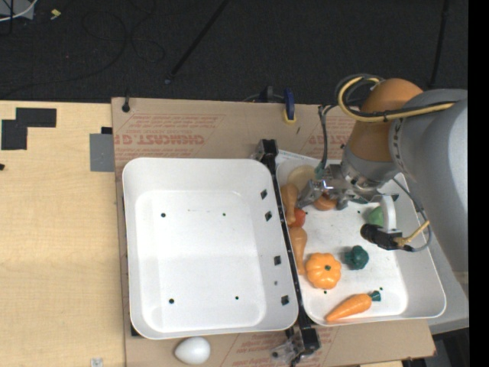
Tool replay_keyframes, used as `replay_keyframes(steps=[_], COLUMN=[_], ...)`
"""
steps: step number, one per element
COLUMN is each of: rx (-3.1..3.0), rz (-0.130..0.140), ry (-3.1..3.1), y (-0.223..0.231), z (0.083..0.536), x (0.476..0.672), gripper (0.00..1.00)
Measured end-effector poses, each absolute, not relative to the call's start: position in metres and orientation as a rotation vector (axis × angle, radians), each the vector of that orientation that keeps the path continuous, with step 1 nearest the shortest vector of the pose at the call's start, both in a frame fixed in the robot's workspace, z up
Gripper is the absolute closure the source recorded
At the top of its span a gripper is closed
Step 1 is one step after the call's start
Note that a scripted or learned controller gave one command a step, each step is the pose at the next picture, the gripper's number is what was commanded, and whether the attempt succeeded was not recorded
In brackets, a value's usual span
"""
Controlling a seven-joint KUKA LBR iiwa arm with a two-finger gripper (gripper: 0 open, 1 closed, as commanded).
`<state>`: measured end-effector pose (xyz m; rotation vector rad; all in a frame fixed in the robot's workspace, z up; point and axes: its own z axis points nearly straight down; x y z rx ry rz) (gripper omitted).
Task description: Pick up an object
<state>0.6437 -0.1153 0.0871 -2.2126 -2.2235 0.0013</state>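
Pumpkin (323, 270) lies between carrot (351, 306) and end effector (327, 192).

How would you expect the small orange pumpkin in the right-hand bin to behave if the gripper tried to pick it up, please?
The pumpkin looks round and squat, so it would probably sit stable rather than roll far. Its ribbed, smooth-looking surface may let the fingers slip off its curve. It appears to be a toy, likely light and rigid. The carrot lies close by and might get nudged.
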Motion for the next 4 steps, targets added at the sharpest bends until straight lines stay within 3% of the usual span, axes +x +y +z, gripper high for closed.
replay_keyframes(steps=[2, 3, 4], rx=[-2.214, -2.213, -2.223], rz=[0.008, 0.001, 0.002], ry=[-2.21, -2.223, -2.219], y=[-0.185, -0.123, -0.163], z=[0.086, 0.088, 0.088], x=[0.642, 0.644, 0.644], gripper=[0.0, 0.0, 0.0])
